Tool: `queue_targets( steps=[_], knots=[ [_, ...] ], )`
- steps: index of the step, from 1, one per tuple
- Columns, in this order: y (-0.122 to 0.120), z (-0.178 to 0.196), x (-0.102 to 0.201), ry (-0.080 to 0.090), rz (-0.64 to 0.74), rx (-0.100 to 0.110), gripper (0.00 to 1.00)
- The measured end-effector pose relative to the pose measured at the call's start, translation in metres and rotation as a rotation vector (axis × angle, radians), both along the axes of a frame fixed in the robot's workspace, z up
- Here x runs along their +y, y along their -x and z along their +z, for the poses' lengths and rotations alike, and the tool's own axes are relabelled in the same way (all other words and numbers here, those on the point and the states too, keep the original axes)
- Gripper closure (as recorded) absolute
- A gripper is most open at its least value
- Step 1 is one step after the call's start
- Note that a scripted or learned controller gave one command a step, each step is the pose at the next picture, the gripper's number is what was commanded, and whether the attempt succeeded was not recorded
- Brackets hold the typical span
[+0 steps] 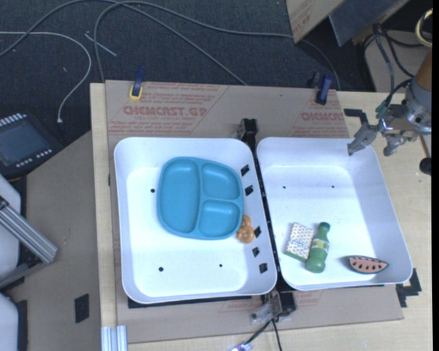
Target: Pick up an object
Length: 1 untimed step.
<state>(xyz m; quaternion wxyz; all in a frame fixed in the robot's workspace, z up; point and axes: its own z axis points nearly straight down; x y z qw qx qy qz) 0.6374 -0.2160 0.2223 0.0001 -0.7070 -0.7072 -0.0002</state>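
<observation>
In the right bin (pixel 357 199) lie a green bottle (pixel 317 247), a small patterned white packet (pixel 299 240) touching its left side, and a watermelon slice (pixel 366 264) near the front right corner. A blue divided plate (pixel 200 197) fills the middle of the left bin (pixel 137 219), with a small orange-brown piece (pixel 245 231) at its right edge. My gripper (pixel 375 142) hovers over the far right corner of the right bin, open, with nothing between its fingers. It is well away from the bottle and packet.
Black clips (pixel 248 127) join the bins along the centre seam. Blue clamps (pixel 138 90) hold the cardboard sheet at the back. Cables lie on the dark floor behind, and a cardboard box (pixel 309 17) stands at the far right.
</observation>
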Motion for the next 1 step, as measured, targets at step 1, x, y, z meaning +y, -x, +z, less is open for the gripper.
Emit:
queue_targets(
  steps=[1],
  knots=[
    [0.0095,-0.0483,0.0034,-0.002,0.000,0.006,0.00]
  ],
)
